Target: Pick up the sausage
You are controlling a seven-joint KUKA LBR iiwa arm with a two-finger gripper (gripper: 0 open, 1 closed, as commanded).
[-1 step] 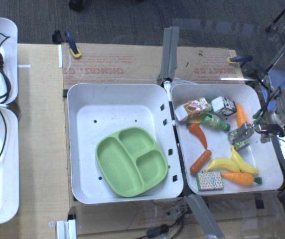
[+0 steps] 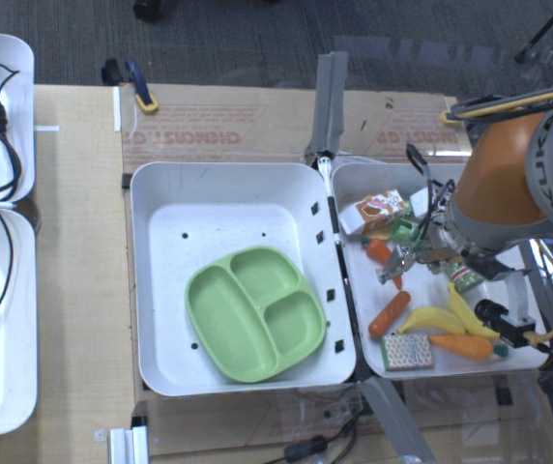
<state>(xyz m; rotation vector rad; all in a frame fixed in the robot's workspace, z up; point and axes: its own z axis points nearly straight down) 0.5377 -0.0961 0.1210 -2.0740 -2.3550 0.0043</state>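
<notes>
two white bins sit side by side on the tabletop (image 2: 73, 259). left bin (image 2: 160, 201) has a green divided plate (image 2: 255, 312), nothing on it. right bin (image 2: 354, 177) holds the clutter: sausage (image 2: 389, 314), banana (image 2: 431, 319), carrot (image 2: 462, 345), a small speckled box (image 2: 407, 353), a snack packet (image 2: 383, 207), a small orange-red piece (image 2: 379, 250) and some green bits near the wrist.

sausage lies on a slant near the bin's left wall, one end just beside the banana, box close below it. nothing is touching it.

hand (image 2: 397, 266) hangs over the right bin, above and slightly right of the sausage, metal fingers (image 2: 391, 274) pointing down-left. can't tell if they're spread or pressed together, too much overlap with the clutter. nothing visibly between them.

step, my read: approach, grasp not yet made. next move calls for a short shift toward the sausage's middle, fingers lined up across its narrow width, then straight down. risk: catching the banana tip or nudging the box.
</notes>
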